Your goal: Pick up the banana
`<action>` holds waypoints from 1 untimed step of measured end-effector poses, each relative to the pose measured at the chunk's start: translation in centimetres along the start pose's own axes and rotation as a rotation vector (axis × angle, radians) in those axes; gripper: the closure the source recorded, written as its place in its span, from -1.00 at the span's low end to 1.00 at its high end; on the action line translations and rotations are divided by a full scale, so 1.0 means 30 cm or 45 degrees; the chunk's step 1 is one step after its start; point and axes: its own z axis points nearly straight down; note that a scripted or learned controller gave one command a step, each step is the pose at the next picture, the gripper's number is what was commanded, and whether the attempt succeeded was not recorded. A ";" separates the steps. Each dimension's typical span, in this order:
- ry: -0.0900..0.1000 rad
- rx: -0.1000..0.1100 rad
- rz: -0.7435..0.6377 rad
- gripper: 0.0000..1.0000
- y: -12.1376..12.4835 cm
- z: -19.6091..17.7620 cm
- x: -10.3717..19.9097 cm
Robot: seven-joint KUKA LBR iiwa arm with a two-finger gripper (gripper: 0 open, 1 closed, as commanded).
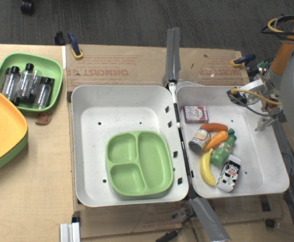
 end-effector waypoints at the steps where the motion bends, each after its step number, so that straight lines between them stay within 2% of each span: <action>1: 0.000 0.000 0.000 -1.00 0.000 0.000 0.000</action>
